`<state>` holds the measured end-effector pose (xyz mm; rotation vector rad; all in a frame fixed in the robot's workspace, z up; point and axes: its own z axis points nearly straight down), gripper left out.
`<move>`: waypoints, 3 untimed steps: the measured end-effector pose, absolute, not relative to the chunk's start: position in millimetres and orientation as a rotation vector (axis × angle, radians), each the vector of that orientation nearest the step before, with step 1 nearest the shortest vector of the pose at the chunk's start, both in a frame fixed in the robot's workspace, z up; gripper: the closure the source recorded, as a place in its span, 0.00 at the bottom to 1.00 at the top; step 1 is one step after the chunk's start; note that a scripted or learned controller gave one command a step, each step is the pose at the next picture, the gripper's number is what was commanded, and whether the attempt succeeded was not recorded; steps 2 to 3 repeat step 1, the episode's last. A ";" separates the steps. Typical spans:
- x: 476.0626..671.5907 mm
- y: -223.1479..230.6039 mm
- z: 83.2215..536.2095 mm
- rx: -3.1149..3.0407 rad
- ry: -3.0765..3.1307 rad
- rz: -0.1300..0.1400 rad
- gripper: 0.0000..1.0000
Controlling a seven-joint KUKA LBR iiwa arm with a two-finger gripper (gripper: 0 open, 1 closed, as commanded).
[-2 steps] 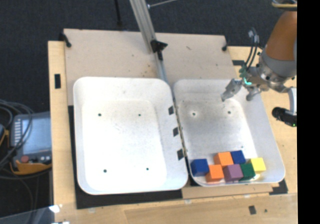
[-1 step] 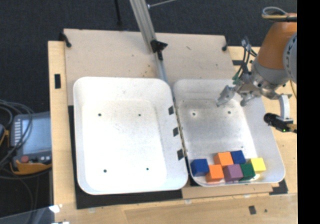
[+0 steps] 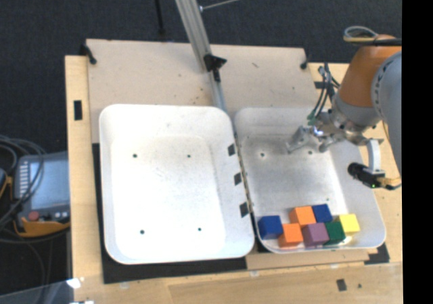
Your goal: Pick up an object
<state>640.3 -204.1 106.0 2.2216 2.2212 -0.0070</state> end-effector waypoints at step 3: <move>640.6 -205.8 97.9 2.220 2.219 -0.005 0.00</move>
